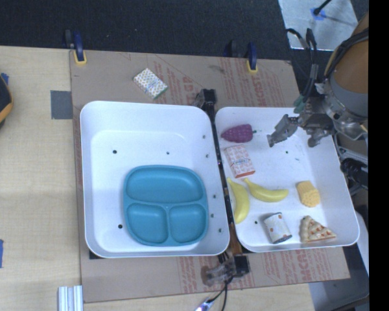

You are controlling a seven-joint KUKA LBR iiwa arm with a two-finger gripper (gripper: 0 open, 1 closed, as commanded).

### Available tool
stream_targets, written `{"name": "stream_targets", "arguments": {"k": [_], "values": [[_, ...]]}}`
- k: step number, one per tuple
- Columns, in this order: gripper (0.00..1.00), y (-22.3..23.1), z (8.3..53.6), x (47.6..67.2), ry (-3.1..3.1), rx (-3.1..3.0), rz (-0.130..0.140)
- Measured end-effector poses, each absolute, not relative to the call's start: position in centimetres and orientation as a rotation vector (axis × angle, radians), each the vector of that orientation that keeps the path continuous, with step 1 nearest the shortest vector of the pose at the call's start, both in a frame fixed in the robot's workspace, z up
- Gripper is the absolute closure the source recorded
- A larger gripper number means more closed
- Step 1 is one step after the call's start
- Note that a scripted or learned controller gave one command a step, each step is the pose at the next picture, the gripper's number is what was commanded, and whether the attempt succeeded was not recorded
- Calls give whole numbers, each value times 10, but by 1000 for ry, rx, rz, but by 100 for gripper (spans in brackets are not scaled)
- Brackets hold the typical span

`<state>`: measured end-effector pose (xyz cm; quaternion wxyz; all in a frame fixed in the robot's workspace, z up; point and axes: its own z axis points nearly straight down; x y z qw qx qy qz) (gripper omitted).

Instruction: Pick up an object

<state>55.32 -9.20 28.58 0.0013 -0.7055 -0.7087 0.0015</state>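
Camera view: grey two-finger claw (297, 132), fingers spread and holding nothing, above the right shallow white plastic bin (330, 167), near a purple toy eggplant (238, 133), well apart from two yellow toy bananas (253, 195).

Right bin (324, 222) holds a purple piece (237, 133), seemingly grapes, a small carton (238, 161), two bananas (266, 192).
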Motion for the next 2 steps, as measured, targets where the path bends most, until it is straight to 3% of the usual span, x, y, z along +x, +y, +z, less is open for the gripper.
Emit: {"name": "stream_targets", "arguments": {"k": [1, 2], "values": [[0, -72, 206, 644, -2225, -2214, 8], [0, -95, 103, 655, -2223, -2215, 9]]}}
